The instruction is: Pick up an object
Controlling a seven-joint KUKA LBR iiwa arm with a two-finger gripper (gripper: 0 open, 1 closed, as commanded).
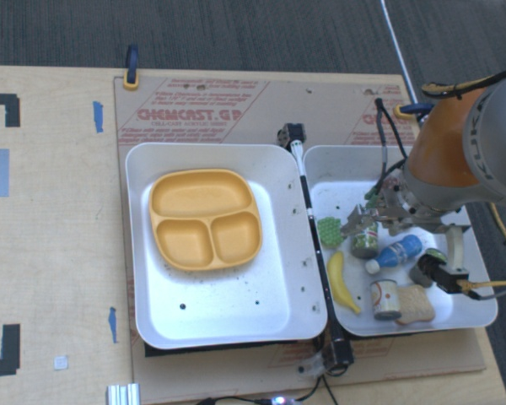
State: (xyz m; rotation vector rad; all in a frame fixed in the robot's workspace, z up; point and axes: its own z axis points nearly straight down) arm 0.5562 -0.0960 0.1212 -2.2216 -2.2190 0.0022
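Pale wood bench [51, 251], dark ribbed floor behind at 12 o'clock. Cardboard sheet [236, 108] under two white bins. Left bin [152, 302] – one yellow divided plate [207, 218]. Right bin [481, 310] – one banana [343, 283], one blue-capped bottle [395, 253], one small can [385, 299], one green scrubber [329, 229], one beige sponge [417, 305]. Gripper [367, 226] hangs over round greenish object [364, 243], at 9 o'clock from bottle; can't tell finger state. Blue tape strips on bench: three.

Arm [455, 150] reaching from right, wrist angled down
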